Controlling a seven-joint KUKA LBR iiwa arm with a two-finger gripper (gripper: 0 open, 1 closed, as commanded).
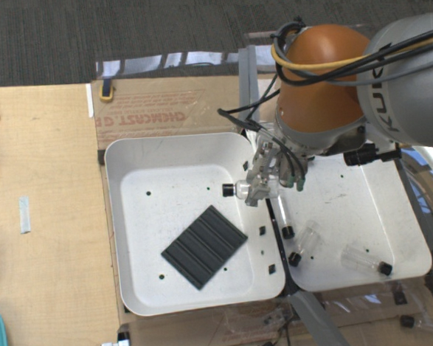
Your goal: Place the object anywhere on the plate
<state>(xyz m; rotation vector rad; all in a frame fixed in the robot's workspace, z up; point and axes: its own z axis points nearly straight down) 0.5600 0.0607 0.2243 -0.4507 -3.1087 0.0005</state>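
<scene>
Arm [328, 79] reaches over the wall between the two white bins. Dark ribbed plate [205, 247] lies in the view's left bin [128, 175]. Gripper [258, 190] hangs up-right of the plate — how far open, I cannot tell — with a clear black-capped vial [235, 191] at its tip, off the plate.

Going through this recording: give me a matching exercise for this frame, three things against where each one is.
Things:
1. dark ribbed plate
2. clear tube
3. gripper

Places:
A. in the view's-right bin
B. in the view's-left bin
C. above the wall between the two

Pairs: 1-B, 2-A, 3-C
</scene>
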